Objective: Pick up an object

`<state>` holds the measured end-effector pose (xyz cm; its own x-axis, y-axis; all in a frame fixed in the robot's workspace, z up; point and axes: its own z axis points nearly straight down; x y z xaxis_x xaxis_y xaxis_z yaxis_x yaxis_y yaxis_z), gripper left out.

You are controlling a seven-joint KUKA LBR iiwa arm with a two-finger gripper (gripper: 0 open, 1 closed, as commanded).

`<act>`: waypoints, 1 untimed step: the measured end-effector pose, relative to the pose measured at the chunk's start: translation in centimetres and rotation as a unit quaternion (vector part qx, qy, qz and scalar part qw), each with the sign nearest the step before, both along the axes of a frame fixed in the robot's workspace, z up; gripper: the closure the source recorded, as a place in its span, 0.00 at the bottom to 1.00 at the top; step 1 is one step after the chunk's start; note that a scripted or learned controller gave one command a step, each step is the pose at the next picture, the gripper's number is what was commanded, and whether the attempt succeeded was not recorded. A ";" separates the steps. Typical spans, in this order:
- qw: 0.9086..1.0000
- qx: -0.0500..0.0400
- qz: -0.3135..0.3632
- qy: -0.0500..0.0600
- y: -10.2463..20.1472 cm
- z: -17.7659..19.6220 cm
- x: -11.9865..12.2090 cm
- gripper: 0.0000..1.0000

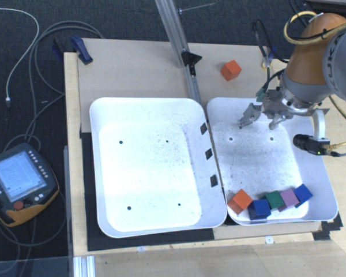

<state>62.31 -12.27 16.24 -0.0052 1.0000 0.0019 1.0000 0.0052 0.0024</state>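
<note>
Along the near edge of the right bin [259, 160] lies a row of small cubes: an orange one [240, 201], a blue one [259, 209], a green one [274, 201], a purple one [289, 198] and a second blue one [303, 193]. My gripper [260, 120] hangs over the far end of that bin, well away from the cubes. It is open, its two fingers spread apart with nothing between them.
Another orange cube [231, 70] sits on the bare bench beyond the bins. The left bin [144, 166] lies beside the right one. A metal post [173, 27] slants up from between the bins' far ends. A teach pendant [17, 180] lies off the bench at left.
</note>
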 end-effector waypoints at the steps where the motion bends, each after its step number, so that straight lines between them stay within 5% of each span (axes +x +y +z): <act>1: 1.000 -0.002 -0.001 -0.005 -1.6 9.0 3.0 0.00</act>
<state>65.27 -13.90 25.22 -0.0026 1.0000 -0.0031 0.9999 0.0026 0.0124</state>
